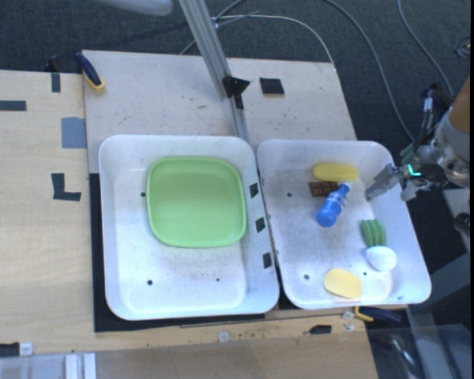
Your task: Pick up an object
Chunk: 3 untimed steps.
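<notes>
The right bin (pixel 292 235) holds several small objects: a yellow oblong piece (pixel 336 171), a brown block (pixel 321 188), a blue bottle (pixel 332 205) lying on its side, a green ribbed piece (pixel 372 232), a white egg-shaped piece (pixel 381 257) and a flat yellow piece (pixel 344 283). My gripper (pixel 393 186) hovers over the right rim of this bin, level with the blue bottle and well to its right. It is open, with nothing between its fingers.
The left bin (pixel 126 275) carries a square green plate (pixel 196 201). A grey pole (pixel 213 46) slants down to the gap between the bins. Cables (pixel 363 61) run across the dark floor at the upper right.
</notes>
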{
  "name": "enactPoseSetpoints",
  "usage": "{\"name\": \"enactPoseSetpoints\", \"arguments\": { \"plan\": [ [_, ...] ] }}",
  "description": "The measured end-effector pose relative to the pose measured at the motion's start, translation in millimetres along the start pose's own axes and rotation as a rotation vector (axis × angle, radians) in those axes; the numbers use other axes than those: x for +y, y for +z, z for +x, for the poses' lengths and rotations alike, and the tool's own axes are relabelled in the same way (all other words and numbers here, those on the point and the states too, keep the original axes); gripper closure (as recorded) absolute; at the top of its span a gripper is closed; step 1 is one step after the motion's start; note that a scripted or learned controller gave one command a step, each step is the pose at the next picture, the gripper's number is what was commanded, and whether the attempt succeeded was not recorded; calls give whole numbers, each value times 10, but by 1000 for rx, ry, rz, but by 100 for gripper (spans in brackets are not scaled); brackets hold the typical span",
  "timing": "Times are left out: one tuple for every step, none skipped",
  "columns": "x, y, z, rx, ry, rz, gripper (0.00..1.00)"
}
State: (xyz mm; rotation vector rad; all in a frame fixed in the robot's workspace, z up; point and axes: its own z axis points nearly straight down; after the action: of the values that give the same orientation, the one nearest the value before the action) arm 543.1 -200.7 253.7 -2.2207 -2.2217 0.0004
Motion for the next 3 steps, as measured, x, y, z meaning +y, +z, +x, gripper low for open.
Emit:
{"name": "enactPoseSetpoints", "arguments": {
  "plan": [
    [0, 0, 0, 0, 0, 0, 0],
    [83, 473, -6, 1, 0, 3, 0],
    [-5, 1049, -44, 1, 0, 4, 0]
  ]
}}
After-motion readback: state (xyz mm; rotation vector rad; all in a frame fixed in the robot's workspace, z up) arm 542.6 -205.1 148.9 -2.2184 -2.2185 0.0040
